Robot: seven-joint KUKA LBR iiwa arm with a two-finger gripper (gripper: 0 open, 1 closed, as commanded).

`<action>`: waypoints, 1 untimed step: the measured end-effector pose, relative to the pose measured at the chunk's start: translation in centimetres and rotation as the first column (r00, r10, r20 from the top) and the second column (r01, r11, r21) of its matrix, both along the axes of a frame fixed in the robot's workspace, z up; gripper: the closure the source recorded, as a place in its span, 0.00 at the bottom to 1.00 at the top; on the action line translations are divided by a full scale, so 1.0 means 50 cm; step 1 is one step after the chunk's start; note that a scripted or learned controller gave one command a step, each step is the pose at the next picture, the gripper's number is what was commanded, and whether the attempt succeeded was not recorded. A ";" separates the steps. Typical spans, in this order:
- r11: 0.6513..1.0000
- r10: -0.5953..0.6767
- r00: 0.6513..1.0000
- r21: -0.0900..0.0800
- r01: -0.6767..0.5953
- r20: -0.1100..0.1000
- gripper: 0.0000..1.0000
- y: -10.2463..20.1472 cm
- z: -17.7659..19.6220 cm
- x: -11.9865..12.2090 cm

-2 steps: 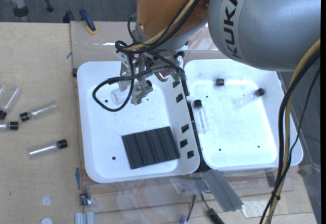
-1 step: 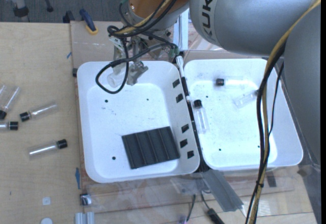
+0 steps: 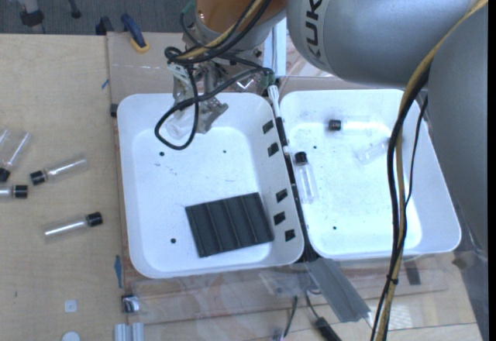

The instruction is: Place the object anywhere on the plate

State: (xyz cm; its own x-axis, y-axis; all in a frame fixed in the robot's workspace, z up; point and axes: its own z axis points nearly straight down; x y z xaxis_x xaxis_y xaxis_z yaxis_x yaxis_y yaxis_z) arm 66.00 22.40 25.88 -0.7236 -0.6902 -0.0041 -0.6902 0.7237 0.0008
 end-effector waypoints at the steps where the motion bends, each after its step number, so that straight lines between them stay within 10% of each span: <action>1: 0.999 -0.043 0.999 0.000 0.043 0.000 1.00 -0.019 -0.029 -0.095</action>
